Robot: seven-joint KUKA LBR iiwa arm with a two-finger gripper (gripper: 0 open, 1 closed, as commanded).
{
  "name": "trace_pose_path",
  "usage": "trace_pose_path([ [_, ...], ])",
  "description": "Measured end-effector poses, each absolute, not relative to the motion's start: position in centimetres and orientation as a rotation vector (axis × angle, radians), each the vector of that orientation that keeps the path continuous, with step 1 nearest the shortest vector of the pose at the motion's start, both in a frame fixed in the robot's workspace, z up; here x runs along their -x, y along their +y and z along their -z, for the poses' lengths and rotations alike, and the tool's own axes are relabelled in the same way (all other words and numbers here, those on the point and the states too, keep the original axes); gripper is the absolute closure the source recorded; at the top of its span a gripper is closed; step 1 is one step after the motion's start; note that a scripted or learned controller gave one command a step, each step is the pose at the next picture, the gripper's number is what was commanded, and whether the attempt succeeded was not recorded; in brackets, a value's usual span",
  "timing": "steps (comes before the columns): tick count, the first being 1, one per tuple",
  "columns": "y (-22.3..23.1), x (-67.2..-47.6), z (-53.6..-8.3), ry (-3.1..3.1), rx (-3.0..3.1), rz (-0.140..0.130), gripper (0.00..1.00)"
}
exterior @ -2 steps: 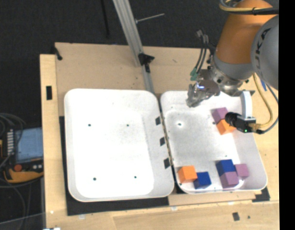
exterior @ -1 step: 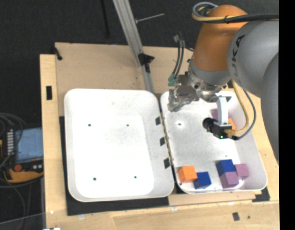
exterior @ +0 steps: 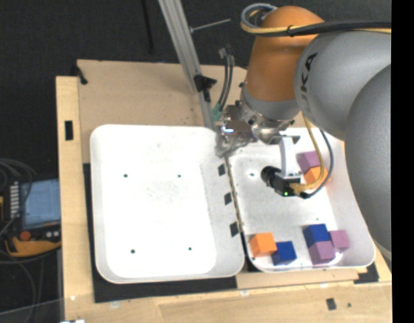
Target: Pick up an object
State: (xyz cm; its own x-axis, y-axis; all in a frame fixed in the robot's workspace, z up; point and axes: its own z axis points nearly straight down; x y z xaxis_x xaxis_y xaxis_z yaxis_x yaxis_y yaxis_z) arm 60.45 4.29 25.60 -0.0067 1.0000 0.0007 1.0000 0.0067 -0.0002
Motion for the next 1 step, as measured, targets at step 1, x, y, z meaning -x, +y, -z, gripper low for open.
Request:
trace_pose_path([
  [1,8.54,-60.16,-24.35,-2.227,2.214,-0.003,1.0],
])
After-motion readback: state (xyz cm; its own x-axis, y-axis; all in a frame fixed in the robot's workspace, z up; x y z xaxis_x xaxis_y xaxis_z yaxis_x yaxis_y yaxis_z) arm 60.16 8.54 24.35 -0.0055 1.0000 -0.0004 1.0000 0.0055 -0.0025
